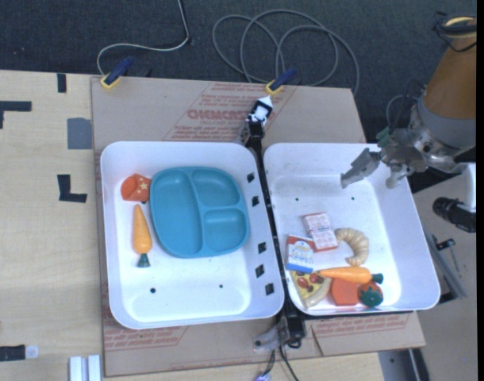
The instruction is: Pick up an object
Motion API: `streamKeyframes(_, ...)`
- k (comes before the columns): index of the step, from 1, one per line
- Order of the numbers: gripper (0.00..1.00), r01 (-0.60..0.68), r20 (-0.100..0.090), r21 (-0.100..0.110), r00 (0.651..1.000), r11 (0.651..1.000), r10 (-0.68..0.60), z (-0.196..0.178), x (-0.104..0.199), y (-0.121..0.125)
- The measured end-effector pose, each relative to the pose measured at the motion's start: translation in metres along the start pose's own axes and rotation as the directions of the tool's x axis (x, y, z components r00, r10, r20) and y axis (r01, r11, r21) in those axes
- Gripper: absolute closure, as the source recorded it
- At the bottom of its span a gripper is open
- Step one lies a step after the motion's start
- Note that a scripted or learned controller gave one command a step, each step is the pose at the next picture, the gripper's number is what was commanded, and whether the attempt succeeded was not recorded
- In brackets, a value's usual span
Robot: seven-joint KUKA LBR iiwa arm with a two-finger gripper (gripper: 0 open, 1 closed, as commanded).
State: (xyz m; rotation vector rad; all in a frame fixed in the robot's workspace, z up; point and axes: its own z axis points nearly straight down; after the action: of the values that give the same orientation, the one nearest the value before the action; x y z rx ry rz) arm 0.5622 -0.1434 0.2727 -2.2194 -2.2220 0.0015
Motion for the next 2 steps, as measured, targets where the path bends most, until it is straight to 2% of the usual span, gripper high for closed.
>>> streamKeyframes(1,0.00,0.000,-0.001,0.005,1.000,1.000,0.000,0.143,0.031,0.036)
streamKeyframes(2,0.00,0.000,0.001,-0.003,1.000,1.000,0.000,0.187,0.028,0.029)
